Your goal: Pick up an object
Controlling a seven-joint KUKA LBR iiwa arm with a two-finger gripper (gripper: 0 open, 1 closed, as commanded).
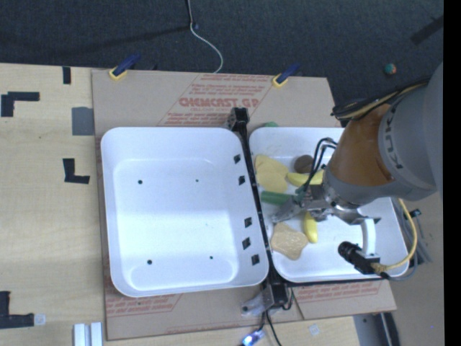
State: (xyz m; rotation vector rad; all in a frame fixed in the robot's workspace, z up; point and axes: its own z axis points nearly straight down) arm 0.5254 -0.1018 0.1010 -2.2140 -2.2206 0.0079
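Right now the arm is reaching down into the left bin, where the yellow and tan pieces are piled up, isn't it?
Not quite: the camera view shows the arm over the right bin, not the left one. The yellow pieces and the tan piece lie piled in that right bin, close under the gripper. The rest of what you said stands.

I count two white bins [115, 215] [389, 269], two blue-and-yellow clamps [124, 65] [286, 74], and three yellow pieces [271, 171] [305, 178] [310, 228] under my arm.
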